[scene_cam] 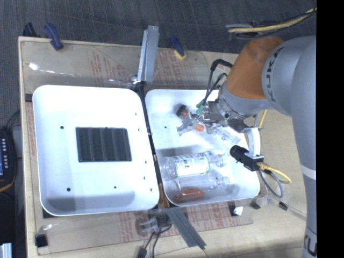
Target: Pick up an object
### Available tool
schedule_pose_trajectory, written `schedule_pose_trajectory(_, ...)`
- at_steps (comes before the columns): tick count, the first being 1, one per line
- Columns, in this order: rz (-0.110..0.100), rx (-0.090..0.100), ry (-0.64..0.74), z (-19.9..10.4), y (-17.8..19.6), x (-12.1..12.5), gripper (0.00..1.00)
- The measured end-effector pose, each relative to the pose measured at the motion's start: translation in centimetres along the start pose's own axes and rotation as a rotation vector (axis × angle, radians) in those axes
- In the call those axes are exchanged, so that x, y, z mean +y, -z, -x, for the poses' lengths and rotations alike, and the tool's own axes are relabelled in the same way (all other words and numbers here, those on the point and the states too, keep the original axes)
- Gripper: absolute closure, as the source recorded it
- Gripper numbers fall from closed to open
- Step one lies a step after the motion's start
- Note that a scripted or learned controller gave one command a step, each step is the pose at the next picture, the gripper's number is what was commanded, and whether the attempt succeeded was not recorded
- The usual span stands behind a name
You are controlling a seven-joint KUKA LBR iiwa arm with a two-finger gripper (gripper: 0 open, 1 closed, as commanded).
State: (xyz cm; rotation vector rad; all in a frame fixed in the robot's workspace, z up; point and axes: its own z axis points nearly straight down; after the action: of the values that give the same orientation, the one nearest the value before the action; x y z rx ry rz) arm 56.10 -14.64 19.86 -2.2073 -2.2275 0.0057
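Note:
My gripper [194, 122] hangs low over the upper middle of the right bin [161, 104], reaching in from the right under the orange-banded wrist. A small orange piece [199, 127] shows at its fingertips, and a small dark round object [183, 110] lies just up-left of them. Below lies a clear plastic bottle with a white and green label [191, 165] on its side. Nearer the front wall rests another clear bottle with a red-brown part [194, 190]. More clear plastic [221, 140] lies under the wrist.
The left bin [54, 171] has a dark rectangular grate [104, 144] in its floor. A grey metal bar [148, 52] stands at the back between the bins. Blue clamps [52, 35] grip the bench's far edge. Cables [271, 176] trail at the right bin's right side.

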Motion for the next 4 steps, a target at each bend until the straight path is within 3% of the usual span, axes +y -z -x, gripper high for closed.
schedule_pose_trajectory(1, 0.014, -0.007, -0.029, 4.4, -5.6, 6.4, 0.0)
schedule_pose_trajectory(2, 0.005, -0.002, -0.075, 5.0, -0.6, 3.9, 0.0)
schedule_pose_trajectory(3, 0.006, -0.002, 0.083, 5.0, -10.6, 6.3, 0.0)
schedule_pose_trajectory(4, 0.01, -0.003, 0.088, 5.0, -9.3, 6.5, 1.0)
